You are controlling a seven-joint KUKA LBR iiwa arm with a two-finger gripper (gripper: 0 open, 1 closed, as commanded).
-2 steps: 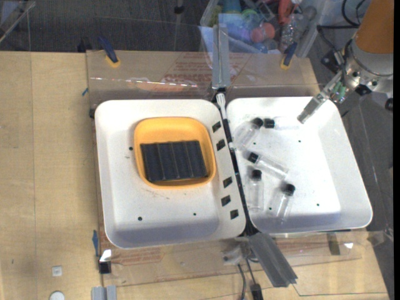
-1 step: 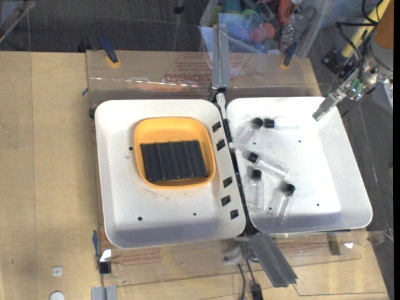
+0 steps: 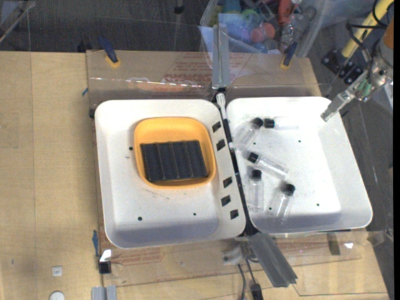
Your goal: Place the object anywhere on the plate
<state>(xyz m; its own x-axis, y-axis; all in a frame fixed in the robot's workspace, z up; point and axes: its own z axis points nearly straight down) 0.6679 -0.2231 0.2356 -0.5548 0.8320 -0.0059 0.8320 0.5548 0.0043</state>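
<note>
Two shallow white plastic bins sit side by side on the wooden bench (image 3: 44, 167). The left bin (image 3: 119, 217) holds a rounded square orange plate (image 3: 145, 130) with a dark ribbed rectangular insert (image 3: 173, 161) lying flat in its middle. The right bin (image 3: 325, 192) holds several clear plastic vials with black caps (image 3: 269, 167), scattered in its left half, well apart from the plate. The two-finger gripper (image 3: 331, 110) hangs above the right bin's far right corner, pointing down and left. How wide it stands cannot be told; nothing is seen in its grasp.
</note>
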